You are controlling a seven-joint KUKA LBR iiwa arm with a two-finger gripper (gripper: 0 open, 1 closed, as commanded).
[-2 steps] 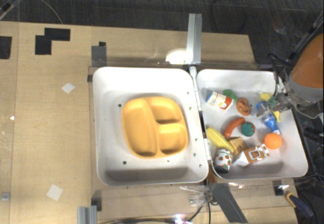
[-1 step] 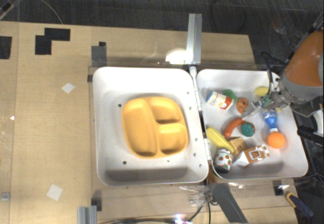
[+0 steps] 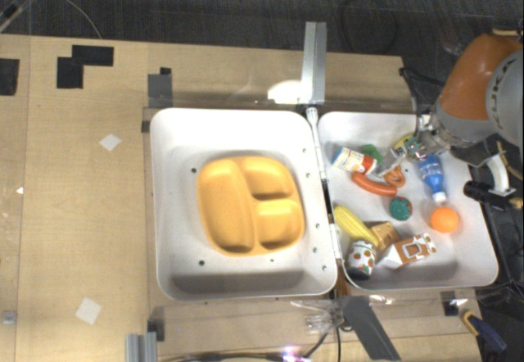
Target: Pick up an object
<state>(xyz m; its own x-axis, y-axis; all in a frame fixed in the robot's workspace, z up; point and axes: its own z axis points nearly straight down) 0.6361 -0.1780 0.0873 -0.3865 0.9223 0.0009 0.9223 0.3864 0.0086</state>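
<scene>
Blue-capped plastic bottle (image 3: 431,174) lies just beside the gripper (image 3: 419,142) in the right bin (image 3: 483,266), toward the orange ball (image 3: 444,220). We honestly can't tell how the gripper's set.

The bench (image 3: 74,213) has a pale, matt wood-look surface. Both bins are smooth white plastic with a soft sheen; the left bin (image 3: 176,213) holds a yellow divided tray (image 3: 250,203) of smooth, slightly glossy plastic. In the right bin (image 3: 479,258), beside the tray's bin, the toys look plastic: a glossy yellow corn cob (image 3: 354,223), a glossy orange ball (image 3: 444,220), a textured green ball (image 3: 399,208) and a clear-looking bottle (image 3: 431,176) with a blue label. A post (image 3: 314,65) behind the bins looks like brushed metal. The arm (image 3: 483,94) has a smooth orange and grey casing.
</scene>
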